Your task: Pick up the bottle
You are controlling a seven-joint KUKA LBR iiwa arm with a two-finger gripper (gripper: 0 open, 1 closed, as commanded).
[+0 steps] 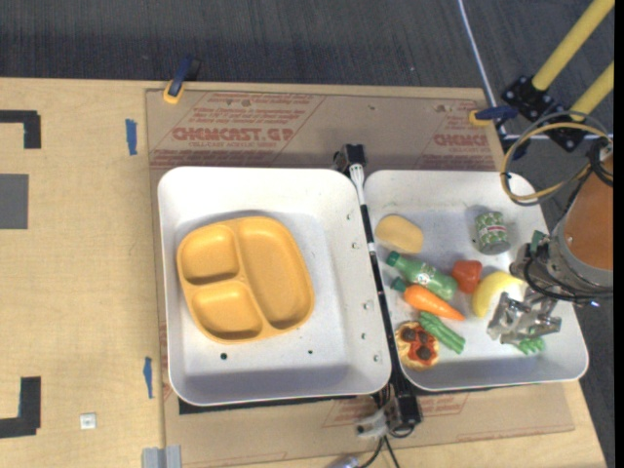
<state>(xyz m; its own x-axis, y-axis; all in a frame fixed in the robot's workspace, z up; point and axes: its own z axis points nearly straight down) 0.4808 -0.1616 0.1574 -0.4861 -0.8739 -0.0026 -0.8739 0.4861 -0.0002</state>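
The gripper [524, 321] hangs low over the right bin [444, 191], near that bin's front right corner. Its metal fingers blur together with a small green thing [531, 344] lying under them, and I cannot tell how far they stand apart or whether they pinch anything. The grey arm with its orange band [593, 232] enters from the right and is cut off by the frame's edge; cables loop above it.

Just beside the gripper, toward the bin's middle, lies a yellow lemon-like piece [490, 292], touching a red one [467, 274]. The bottle [421, 273], green with a red cap, lies on its side near the bin's left wall, well apart from the gripper. An orange carrot [433, 303] lies just in front of it, then a green bean pod [444, 331] and a small pizza-like piece [419, 346] in the front left corner. A pale potato-like piece [400, 232] sits toward the back left, and a greenish can [491, 229] toward the back right, its label too small to read.

The left bin [195, 188] holds a yellow divided tray [245, 277].
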